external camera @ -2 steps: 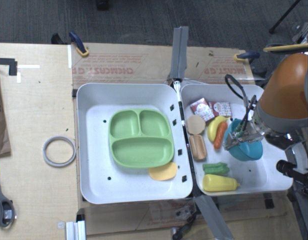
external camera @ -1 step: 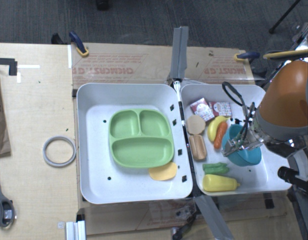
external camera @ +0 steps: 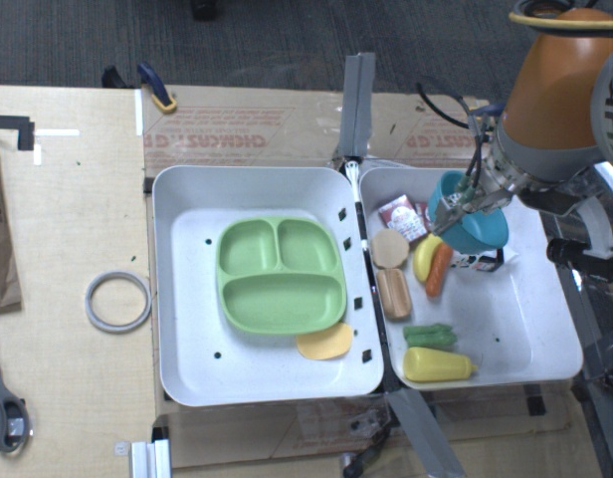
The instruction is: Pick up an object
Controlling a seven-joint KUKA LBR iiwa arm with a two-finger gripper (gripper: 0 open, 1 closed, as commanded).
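My gripper (external camera: 458, 207) reaches down from the orange and grey wrist at the upper right into the right bin (external camera: 530, 337). It is at the rim of a teal cup (external camera: 484, 225) that lies tilted near the bin's back, and it overlaps the cup's opening. Whether it has a hold on the cup is hidden. Just left of the cup lie a red and white packet (external camera: 399, 216), a tan round piece (external camera: 390, 249), a yellow fruit (external camera: 426, 256) and an orange carrot (external camera: 438, 271).
A bun (external camera: 393, 293), green beans (external camera: 429, 335) and a yellow vegetable (external camera: 437, 365) lie in the right bin's front left. The left bin (external camera: 177, 297) holds a green divided plate (external camera: 282, 275) and a yellow slice (external camera: 324, 343). A grey ring (external camera: 118, 300) lies on the bench.
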